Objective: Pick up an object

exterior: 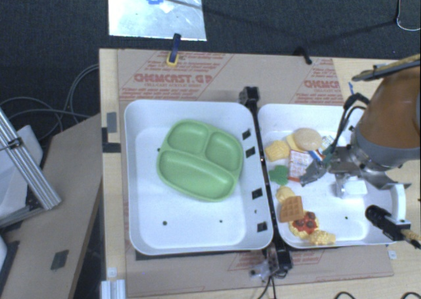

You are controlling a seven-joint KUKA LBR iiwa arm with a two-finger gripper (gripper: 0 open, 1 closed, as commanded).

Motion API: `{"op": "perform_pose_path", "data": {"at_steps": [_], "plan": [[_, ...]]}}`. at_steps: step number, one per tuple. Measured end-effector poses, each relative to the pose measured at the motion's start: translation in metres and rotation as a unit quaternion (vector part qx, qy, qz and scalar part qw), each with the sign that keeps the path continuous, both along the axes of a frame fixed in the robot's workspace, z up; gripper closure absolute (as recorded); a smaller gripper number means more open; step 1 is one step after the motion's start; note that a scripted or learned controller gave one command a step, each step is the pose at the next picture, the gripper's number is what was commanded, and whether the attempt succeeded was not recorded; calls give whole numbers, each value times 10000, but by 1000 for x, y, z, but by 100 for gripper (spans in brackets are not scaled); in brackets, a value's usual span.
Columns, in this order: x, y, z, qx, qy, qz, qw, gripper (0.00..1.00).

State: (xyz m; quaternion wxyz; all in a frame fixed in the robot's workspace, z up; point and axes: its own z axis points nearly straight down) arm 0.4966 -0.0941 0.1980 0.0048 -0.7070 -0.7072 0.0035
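While the tool (309,175) is hanging low in the right bin (355,228), its grip impossible to judge, it is touching a red-and-white packet (299,161) among toy foods; a green divided plate (200,159) is lying in the left bin (148,225) on the table (217,74)

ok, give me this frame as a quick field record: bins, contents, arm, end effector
left bin: holds a green divided plate
right bin: holds toy food clustered at its left side
toy food: tan bun, yellow piece, green piece, waffle, pizza slice
arm: reaches in from the right, over the right bin
end effector: low over the cluster, beside the green piece
grip: cannot tell
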Motion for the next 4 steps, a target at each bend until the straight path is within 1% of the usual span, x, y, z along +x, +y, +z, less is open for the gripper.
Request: {"op": "perform_pose_path", "data": {"at_steps": [1, 2, 3, 4], "plan": [[3, 0, 6, -9, -64, 13, 10000, 0], [9, 3, -55, -3, -40, 6, 10000, 0], [9, 3, -107, -5, -56, -1, 10000, 0], [11, 3, -93, -10, -88, 7, 10000, 100]]}}
